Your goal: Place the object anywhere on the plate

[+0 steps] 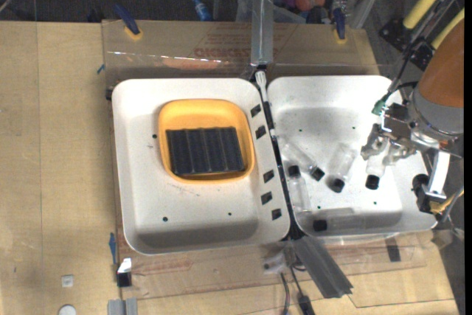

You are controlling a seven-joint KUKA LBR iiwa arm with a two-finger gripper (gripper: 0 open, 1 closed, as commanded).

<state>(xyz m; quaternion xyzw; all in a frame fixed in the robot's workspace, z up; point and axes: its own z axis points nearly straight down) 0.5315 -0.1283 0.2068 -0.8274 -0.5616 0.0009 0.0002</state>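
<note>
The clear objects [328, 170] are lying in the right bin [383, 214], near the gripper [377, 158], whose jaws' state is hiding from view.

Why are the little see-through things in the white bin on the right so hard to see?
Camera view: the clear objects blend into the glossy right bin, which throws pale glare and soft grey shadows; only their dark caps stand out. The gripper is slightly blurred. The yellow plate looks sharper.
</note>
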